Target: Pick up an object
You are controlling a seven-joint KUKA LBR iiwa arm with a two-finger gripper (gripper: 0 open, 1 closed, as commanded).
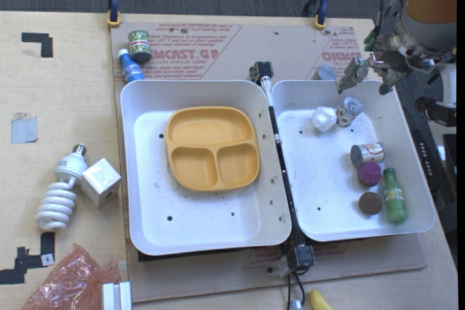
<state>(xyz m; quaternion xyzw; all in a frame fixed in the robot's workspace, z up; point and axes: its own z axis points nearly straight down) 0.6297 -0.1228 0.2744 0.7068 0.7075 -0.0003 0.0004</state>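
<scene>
Nearby: green bottle (394, 195), can (367, 153), purple ball (369, 173) clustered.

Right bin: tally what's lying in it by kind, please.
Cans: 2, one upright, one tilted
Green bottle: 1
White crumpled lump: 1
Purple ball: 1
Brown round piece: 1
Total: 6

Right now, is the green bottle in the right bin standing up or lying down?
Lying down. The green bottle rests lengthwise on the floor of the right bin, cap toward the far side, beside a brown disc.
</scene>
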